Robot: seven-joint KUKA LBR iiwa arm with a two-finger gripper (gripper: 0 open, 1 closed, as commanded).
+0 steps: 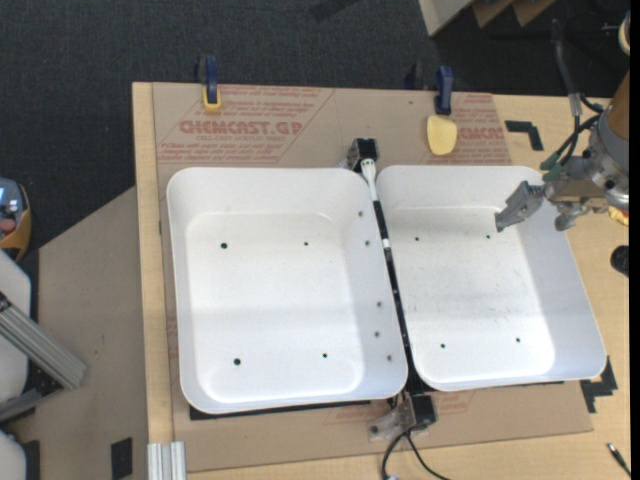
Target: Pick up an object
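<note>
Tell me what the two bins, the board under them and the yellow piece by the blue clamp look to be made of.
Both bins: likely thin moulded plastic, smooth white, with rounded corners and soft sheen. Board: seems to be brown paper-faced sheet, matte, with red printed lettering. Yellow piece: material unclear, pale and rounded, perhaps foam or plastic.

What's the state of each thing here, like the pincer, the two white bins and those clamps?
Pincer: over the right bin's upper right corner, fingers spread, nothing between them.
Left bin: flat on the bench.
Right bin: flat, beside the left bin.
Blue clamps: gripping the board's far edge.
Yellow object: lying on the board, outside the bins.
</note>
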